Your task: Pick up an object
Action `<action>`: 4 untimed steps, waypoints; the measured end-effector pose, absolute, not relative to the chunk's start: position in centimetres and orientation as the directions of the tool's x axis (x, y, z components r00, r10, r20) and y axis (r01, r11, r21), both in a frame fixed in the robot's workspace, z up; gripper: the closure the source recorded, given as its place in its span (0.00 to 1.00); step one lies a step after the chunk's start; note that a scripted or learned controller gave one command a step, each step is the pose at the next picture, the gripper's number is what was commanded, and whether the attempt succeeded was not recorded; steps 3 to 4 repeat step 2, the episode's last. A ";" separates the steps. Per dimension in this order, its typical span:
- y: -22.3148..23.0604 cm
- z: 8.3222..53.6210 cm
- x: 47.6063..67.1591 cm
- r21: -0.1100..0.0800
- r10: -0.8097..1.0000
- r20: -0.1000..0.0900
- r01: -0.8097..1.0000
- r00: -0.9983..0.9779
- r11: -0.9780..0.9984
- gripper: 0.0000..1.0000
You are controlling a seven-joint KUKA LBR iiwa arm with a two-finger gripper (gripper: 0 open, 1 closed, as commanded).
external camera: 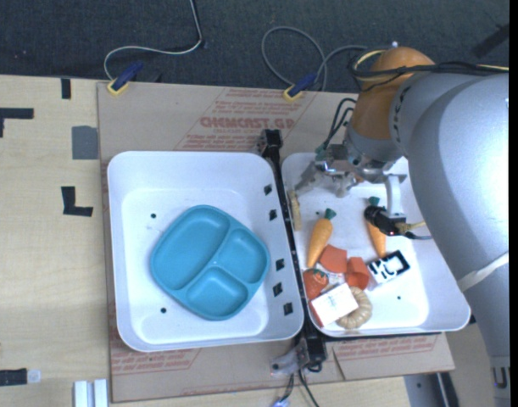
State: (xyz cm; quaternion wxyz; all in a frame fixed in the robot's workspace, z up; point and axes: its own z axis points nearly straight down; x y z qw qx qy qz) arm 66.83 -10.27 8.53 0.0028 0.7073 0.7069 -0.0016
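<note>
The gripper (336, 175) hovers at the upper edge of the right bin (437, 308), nothing visibly between its fingers (open or closed, can't tell). Pickable stuff sits lower down: a carrot (320, 237) mid-bin, clutter below. Blue tray (209, 262) fills the left bin.

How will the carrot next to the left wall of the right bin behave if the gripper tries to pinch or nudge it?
The carrot looks like a smooth, tapered toy, so it would probably stay stiff and light. Its round, cone-like body may roll or pivot when pushed. It lies close to the orange block, which could crowd a grasp.
</note>
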 end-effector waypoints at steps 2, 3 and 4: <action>-9.7 9.6 59.9 0.004 1.000 -0.007 1.000 0.002 -0.002 1.00; -9.7 9.6 59.9 0.004 1.000 -0.007 1.000 0.002 -0.002 1.00; -9.7 9.6 59.9 0.004 1.000 -0.007 1.000 0.002 -0.002 1.00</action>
